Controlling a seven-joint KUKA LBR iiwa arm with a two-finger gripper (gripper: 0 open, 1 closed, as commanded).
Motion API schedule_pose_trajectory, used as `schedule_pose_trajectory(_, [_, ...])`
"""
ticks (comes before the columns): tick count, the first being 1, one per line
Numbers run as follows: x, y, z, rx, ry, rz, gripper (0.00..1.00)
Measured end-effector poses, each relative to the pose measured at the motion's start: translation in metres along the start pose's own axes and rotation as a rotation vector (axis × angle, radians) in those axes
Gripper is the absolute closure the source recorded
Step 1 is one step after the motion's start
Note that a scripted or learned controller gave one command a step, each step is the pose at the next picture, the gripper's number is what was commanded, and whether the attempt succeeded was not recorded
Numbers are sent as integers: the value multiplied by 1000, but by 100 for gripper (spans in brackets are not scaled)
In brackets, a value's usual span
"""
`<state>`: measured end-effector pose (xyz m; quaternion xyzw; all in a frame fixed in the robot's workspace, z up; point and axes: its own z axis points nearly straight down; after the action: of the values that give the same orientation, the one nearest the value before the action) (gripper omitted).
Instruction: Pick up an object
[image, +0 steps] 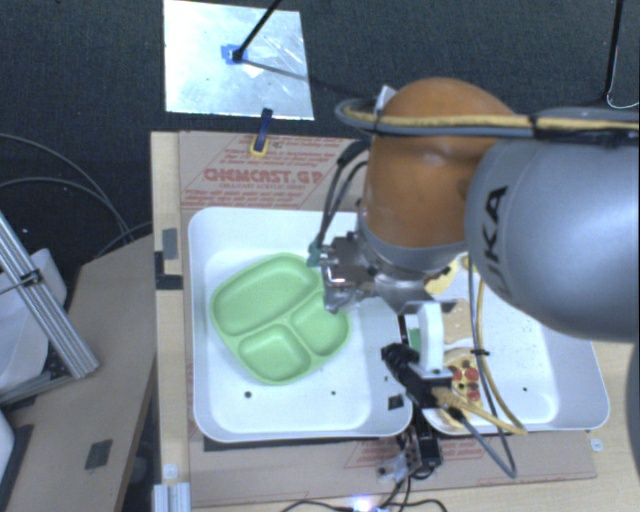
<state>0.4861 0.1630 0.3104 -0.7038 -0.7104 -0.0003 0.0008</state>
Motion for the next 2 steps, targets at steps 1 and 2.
schedule_pose_trajectory(1, [-17, 1, -92, -12, 2, 5, 100])
schedule_pose_trajectory(2, [-41, -2, 140, 13, -5, 11, 100])
